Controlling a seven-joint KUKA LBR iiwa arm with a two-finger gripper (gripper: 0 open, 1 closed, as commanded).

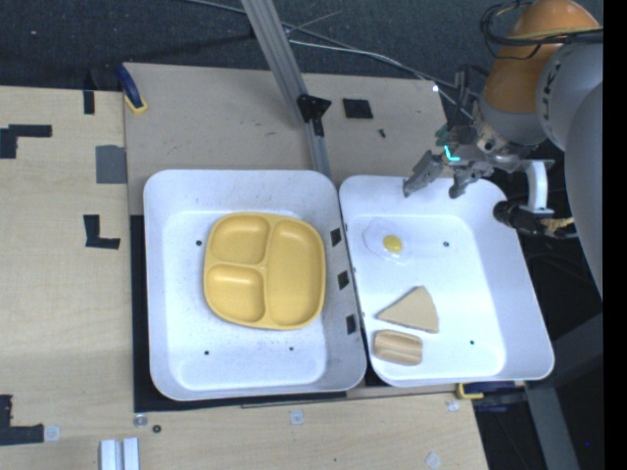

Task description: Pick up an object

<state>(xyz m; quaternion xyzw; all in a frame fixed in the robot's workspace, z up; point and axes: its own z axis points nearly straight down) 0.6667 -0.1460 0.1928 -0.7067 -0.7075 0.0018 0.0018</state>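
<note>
The right bin (490,282) holds a toy fried egg (388,244) near its back left, a tan triangular wedge (412,310) toward the front, and a small tan bread-like block (398,348) at the front left. A yellow divided plate (265,269) lies in the left bin (176,292). My gripper (436,185) hangs over the back edge of the right bin, behind and to the right of the egg. Its two fingers are spread apart with nothing between them.
A grey metal pole (284,67) slants up from between the bins at the back. Cables run across the dark floor behind the bench. Black tape marks dot the wooden bench (59,262) on the left.
</note>
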